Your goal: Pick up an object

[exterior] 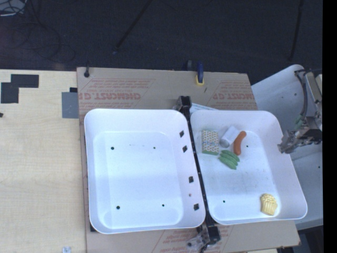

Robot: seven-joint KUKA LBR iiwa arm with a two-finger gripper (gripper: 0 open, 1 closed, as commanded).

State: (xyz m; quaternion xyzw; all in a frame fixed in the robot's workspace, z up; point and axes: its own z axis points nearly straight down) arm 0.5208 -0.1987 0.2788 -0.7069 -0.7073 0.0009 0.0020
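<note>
Right bin (pixel 284 141): holds five small items. A patterned card (pixel 209 141), a pale cylinder (pixel 228 136), an orange sausage (pixel 240 142) and a green pod (pixel 229 159) cluster near the bin's upper left; a yellow corn piece (pixel 268 204) sits alone near the lower right corner, well apart from the rest. Left bin (pixel 137 167): bare white floor. Gripper (pixel 295 140): at the right bin's right rim, outside the cluster, the arm reaching in low from the right; too small and blurred to tell how its tips stand, and nothing visible in its hold. The cluster lies to the gripper's left, across open bin floor. The sausage's long axis runs nearly upright in view, tilted slightly; likely the easiest target. No pick is made yet.
</note>
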